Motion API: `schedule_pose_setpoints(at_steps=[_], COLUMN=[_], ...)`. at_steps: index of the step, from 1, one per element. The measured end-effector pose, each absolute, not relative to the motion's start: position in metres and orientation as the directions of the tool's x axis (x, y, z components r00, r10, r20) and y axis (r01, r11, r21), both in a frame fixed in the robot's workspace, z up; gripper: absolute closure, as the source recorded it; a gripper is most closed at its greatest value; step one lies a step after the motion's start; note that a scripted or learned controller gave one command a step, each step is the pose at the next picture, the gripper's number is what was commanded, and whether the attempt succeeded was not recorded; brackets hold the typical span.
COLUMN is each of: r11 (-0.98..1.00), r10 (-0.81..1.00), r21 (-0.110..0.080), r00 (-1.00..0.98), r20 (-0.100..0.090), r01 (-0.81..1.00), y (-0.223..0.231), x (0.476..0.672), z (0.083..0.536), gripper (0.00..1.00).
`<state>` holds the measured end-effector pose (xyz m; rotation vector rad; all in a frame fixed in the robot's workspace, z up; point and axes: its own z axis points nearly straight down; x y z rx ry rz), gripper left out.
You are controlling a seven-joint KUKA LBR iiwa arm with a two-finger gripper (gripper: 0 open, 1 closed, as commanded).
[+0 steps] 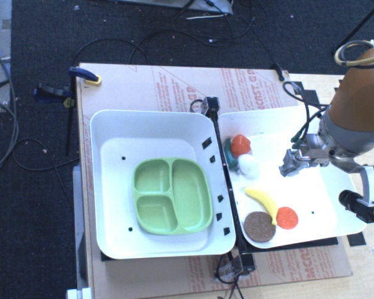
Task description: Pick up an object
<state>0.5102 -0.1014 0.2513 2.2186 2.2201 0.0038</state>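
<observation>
A: Start at the near edge of the right bin [336, 232]. What do you have there?

B: You have a brown disc [259, 226] at the near rim, a red ball [287, 217] just beside it, and a banana [262, 200] curving between the two. Further back, against the wall shared with the left bin [106, 167], sit a white ball [249, 166], an orange-red piece [240, 145] and something teal [229, 154] tucked half behind them. Any of these would serve as your object.

A: And the left bin?

B: It carries only a green tray [172, 195] with three compartments.

A: Which step are you in?

B: By my reading, the approach. The gripper [292, 164] hangs over the middle of the right bin with nothing between its fingers, and every object lies on the floor of the bin.

A: Are the jaws open?

B: You cannot tell from this angle; the tip is a dark, small mass.

A: What does the next move ask of you?

B: Pick a target. The white ball is near on the gripper's left side, but it touches its neighbours, so a grasp there risks shoving them. The banana lies more apart. You would shift over it, then descend.

A: The arm's pose?

B: It reaches in from the right, the orange band [358, 95] above the grey wrist, the wrist pointing down and leftward.
</observation>
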Motion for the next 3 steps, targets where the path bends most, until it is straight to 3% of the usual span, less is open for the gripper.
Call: schedule_pose_setpoints(at_steps=[1,3], r11=[0.004,0.005], r10=[1.000,1.000], r21=[0.001,-0.001], r00=[-0.004,-0.005], r20=[0.000,0.001], r01=[1.000,1.000], y=[-0.054,0.045], x=[0.529,0.560], z=[0.258,0.230], gripper=[1.00,1.00])
